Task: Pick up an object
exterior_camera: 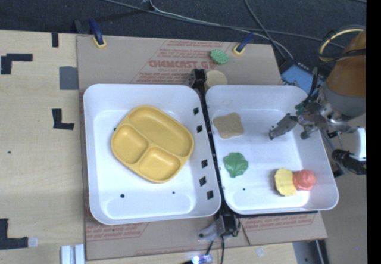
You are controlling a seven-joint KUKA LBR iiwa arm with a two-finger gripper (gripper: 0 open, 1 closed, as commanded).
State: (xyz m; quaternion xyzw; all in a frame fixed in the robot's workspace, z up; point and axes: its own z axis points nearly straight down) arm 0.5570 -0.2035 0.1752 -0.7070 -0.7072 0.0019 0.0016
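Camera view puts the nearest candidates in the right bin: a tan piece toward its left wall, a green piece below that, and a yellow piece touching a pink piece near the lower right corner. The gripper hangs above the bin's upper right, with nothing visibly between its fingers; whether they are spread cannot be told. The tan piece lies to its left, unobstructed. A yellow divided tray occupies the left bin.
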